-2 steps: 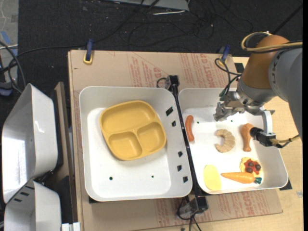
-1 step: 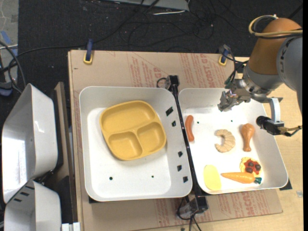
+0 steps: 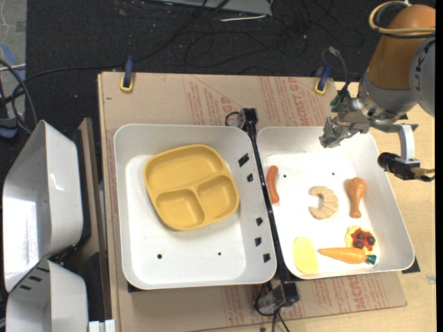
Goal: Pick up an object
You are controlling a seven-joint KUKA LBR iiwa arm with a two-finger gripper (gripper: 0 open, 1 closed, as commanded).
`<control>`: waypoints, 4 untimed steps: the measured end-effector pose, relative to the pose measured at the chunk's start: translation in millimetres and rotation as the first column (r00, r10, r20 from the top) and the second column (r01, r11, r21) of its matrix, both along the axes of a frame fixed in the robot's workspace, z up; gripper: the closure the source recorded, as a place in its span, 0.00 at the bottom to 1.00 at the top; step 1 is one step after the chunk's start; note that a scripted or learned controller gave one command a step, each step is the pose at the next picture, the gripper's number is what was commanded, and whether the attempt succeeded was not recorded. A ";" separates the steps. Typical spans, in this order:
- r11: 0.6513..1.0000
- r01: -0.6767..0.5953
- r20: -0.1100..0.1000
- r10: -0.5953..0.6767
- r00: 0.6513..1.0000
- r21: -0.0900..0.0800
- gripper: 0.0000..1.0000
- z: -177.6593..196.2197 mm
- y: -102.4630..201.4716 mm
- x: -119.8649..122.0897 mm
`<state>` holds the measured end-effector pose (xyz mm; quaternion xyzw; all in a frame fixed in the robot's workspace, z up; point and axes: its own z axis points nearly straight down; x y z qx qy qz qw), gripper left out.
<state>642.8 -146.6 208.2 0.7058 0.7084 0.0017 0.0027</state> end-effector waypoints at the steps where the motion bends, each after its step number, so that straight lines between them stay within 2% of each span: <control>1: 1.000 0.001 0.001 -0.001 1.000 0.000 1.00 48.9 1.3 -7.3; 2: 1.000 -0.003 -0.008 0.004 1.000 0.003 1.00 36.9 54.2 -19.2; 3: 1.000 0.000 -0.007 0.000 1.000 0.001 1.00 42.2 97.7 -33.0; 4: 1.000 -0.003 -0.009 0.003 1.000 0.003 1.00 45.4 140.4 -57.4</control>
